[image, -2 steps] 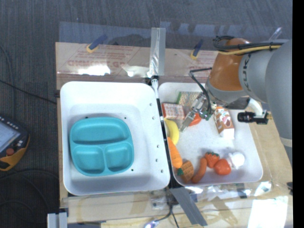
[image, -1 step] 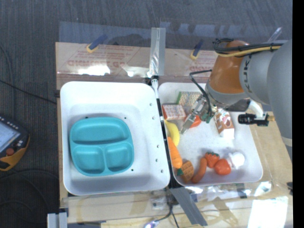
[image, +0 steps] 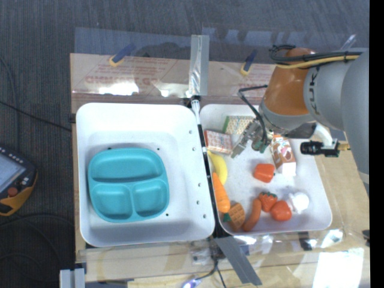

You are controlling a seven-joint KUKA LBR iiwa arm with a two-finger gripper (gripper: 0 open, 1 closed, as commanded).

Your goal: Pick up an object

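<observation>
**Right bin, toy food lot: arm over the upper rows**

While the pincer (image: 251, 140) hangs over the upper middle of the right bin (image: 321, 212), its metal tips sit just above the bin floor with a slight gap between them and nothing gripped; whether they are fully spread is hard to judge from this slant.

- Nearest item: pink printed packet (image: 218, 141), at nine o'clock from the tips, lying flat by the divider. Judged light, thin, slippery; best taken across its short edges.
- Green printed packet (image: 237, 125), at eleven o'clock, partly under the wrist.
- Small carton (image: 283, 155), at three o'clock; stiff, boxy, flat sides suit a squeeze.
- Orange pepper piece (image: 263, 172), at five o'clock; rounded hard plastic, standing apart, likely the easiest pick.
- Banana (image: 219, 168) and carrot (image: 221, 198), at seven o'clock, tight against the left wall; smooth, liable to roll.
- Tomato (image: 281, 210), sausage (image: 252, 215), white piece (image: 298, 201), at six o'clock near the bottom rim, crowded.

Room: bare floor lies directly under the tips and toward the pepper. Walls hem the banana side.

Left bin (image: 90, 125): teal divided tray (image: 127, 183), at nine o'clock, well apart.
</observation>
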